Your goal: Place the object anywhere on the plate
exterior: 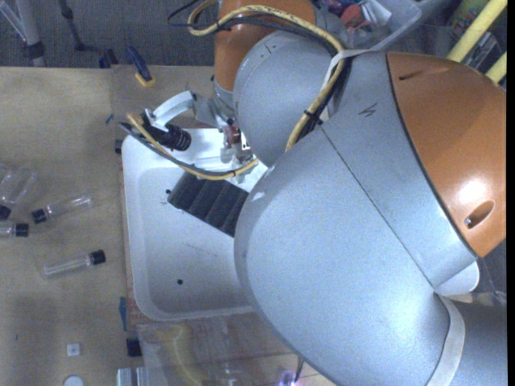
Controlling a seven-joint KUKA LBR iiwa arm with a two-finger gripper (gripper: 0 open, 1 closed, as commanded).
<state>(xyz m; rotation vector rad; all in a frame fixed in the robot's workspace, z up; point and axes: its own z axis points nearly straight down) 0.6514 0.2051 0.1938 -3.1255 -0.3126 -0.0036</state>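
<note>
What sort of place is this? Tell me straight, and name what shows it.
Probably a robotics lab or workshop. A big grey and orange robot arm reaches over a white bin on a wooden bench, small clear vials lie scattered beside it, and cables run along the arm.

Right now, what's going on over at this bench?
A big grey and orange robot arm is reaching in from the right over a white bin, and its bulk hides most of the bin. A dark ribbed piece shows below the wrist. The fingers are out of sight behind the arm. A few small clear vials lie on the bench to the left.
</note>
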